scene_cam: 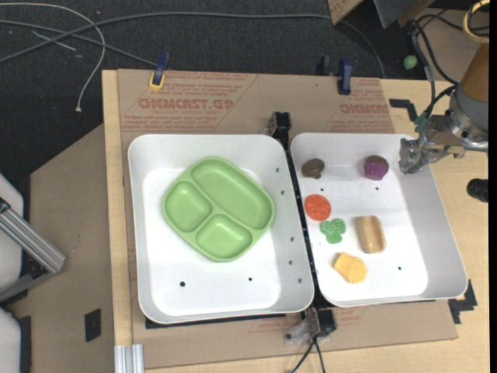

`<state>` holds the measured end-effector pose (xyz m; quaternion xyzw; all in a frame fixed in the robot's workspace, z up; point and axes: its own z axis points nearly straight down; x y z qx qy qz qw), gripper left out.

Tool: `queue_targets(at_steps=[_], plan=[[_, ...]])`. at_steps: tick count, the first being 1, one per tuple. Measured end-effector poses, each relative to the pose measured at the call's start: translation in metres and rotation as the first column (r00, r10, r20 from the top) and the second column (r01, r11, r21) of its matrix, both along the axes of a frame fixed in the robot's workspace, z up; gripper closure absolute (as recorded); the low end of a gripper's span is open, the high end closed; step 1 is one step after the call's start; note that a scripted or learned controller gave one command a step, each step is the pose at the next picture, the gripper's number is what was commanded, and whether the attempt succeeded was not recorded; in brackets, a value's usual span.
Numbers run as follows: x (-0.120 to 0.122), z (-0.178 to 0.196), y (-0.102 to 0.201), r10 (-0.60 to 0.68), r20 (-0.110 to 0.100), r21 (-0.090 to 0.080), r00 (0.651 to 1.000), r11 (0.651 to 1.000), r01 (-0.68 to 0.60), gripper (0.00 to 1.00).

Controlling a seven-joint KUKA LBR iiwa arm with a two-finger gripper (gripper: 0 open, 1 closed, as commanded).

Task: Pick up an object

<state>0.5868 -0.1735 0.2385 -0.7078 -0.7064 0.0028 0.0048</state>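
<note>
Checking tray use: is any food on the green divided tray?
No, the green tray holds nothing; the food pieces lie in the right bin.

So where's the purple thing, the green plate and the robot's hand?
Small purple round toy (pixel 376 167), camera view, its middle.
Light green three-part plastic plate (pixel 220 208), camera view, its centre ridge.
Grey metal hand (pixel 410 158), camera view, at its tip.

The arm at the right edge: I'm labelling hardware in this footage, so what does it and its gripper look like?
The arm shows a rounded grey metallic body with a tan-orange section above it. Dark cables loop beside it. The gripper is a small, blocky grey metal assembly with dark fittings. No markings are legible.
</note>
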Motion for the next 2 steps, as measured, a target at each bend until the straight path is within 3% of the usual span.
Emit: queue_targets(at_steps=[1,2], plan=[[0.002,0.005,0.0,0.002,0.01,-0.002,1.0,1.0,-0.002,0.0],[0.001,-0.057,0.005,0.002,0.003,0.0,1.0,1.0,-0.002,0.0]])
